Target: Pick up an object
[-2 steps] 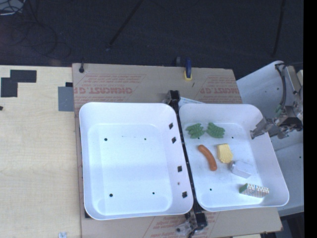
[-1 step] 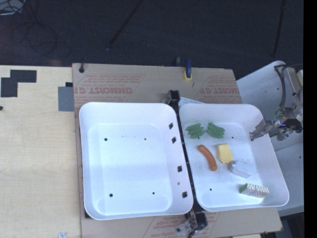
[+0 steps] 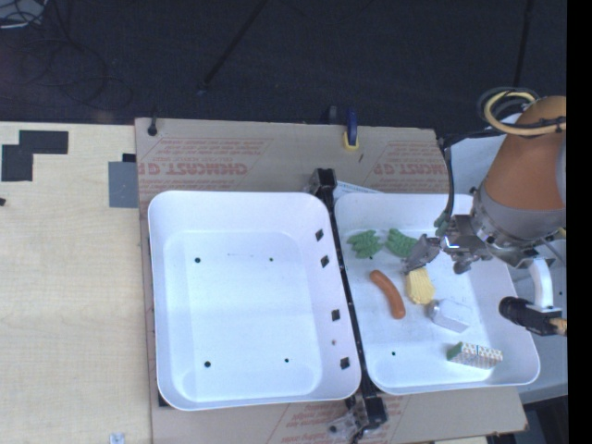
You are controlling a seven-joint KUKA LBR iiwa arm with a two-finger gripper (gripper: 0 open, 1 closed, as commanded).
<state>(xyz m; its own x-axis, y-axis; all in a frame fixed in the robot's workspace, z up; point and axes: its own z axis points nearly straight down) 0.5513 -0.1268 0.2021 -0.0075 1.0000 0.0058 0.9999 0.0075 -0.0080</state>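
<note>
Brown cardboard lies under both bins, and you can read red print on it, mirrored and upside down; the letters are too small for you to make out a sure word. No other writing is legible to you.

Your gripper reaches in from the right and sits low in the right bin, near its middle. You cannot tell how it stands, released or clenched, and nothing can be seen between its tips.

Just below the gripper, and apparently touching it, lies a yellow corn-like piece. Just left of that lies an orange sausage shape, slanted. Up and to the left of the gripper sit two green leafy pieces, one near the divider and the other just beside the tool. Below and to the right of the gripper rests a pale, clear-looking block, and farther down, near the bin's front rim, a small checkered packet with a green end.

The left bin lies well off to the gripper's left. A blue and yellow clamp stands at the cardboard's far edge. The arm's orange band rises to the gripper's right, with a yellow cable loop above it.
</note>
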